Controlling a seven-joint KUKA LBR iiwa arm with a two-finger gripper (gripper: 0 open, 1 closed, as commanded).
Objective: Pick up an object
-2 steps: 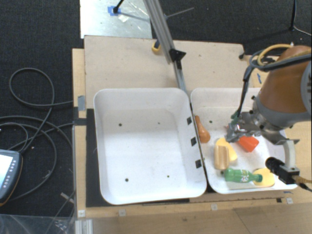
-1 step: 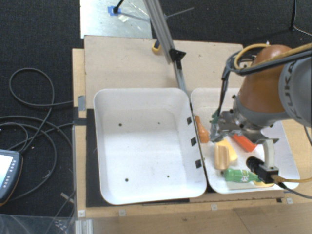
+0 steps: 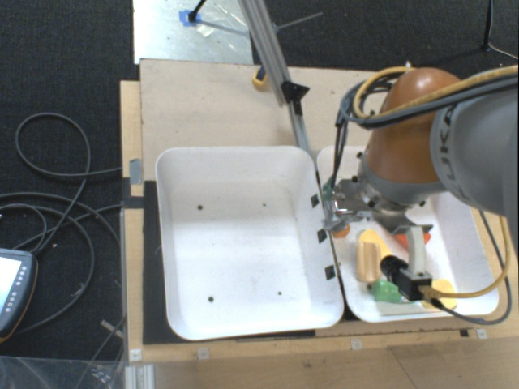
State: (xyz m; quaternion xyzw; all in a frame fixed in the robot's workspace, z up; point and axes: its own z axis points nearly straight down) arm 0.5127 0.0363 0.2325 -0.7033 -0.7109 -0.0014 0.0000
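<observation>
One grey arm's gripper (image 3: 339,209) is lowered at the right bin's (image 3: 474,245) left wall; its grasp cannot be told. Just below it lie a tan cylinder (image 3: 368,259), a green piece (image 3: 386,291) and orange bits, gathered for picking. Further left sits the left bin (image 3: 174,217).

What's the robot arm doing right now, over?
Gripper low over right bin, by its left wall; fingers unclear. Tan block, green piece, orange bits lying loose in bin. Arm's own bulk hides part of the bin.
</observation>
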